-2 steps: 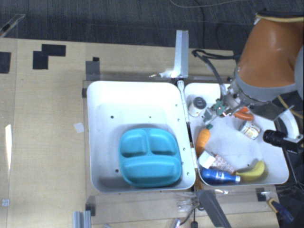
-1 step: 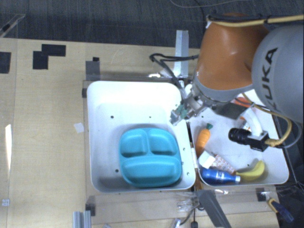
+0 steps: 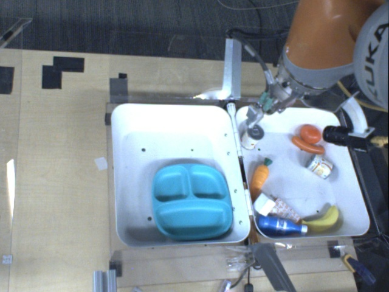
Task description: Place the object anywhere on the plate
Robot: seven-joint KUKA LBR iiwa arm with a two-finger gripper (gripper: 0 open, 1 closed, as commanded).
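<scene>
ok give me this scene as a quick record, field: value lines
left bin: holds a blue plate with three compartments, nothing on it
right bin: carrot, banana, blue bottle, tube, small jar, orange toy
gripper: over the right bin's far left corner, near the divider
held: nothing seen between the fingers
task state: no object on the plate yet

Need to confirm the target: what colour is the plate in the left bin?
Light blue, with three compartments: the plate shows clearly in the camera view.
</scene>
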